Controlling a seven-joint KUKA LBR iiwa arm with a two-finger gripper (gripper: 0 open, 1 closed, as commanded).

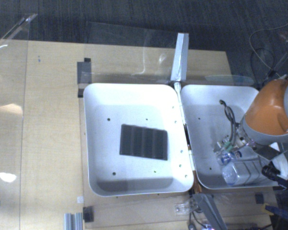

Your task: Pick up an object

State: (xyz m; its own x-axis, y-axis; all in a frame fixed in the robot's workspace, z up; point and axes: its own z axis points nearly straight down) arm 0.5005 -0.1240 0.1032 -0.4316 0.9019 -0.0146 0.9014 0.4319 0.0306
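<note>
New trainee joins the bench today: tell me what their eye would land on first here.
First, the dark ribbed rectangular pad lying flat in the middle of the left bin. Next, the arm's orange band over the right bin, with the gripper low beside a clear plastic bottle near that bin's front edge.

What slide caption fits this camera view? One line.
KUKA arm reaching into the right bin over a clear plastic bottle; dark ribbed pad lies in the left bin.

Bins (101, 128) white. Mat (144, 142) black, ribbed in stripes. Arm (271, 111) grey, orange band. Bottle (231, 171) clear, blue cap, beside the jaws. Bench (43, 128) pale wood.
</note>
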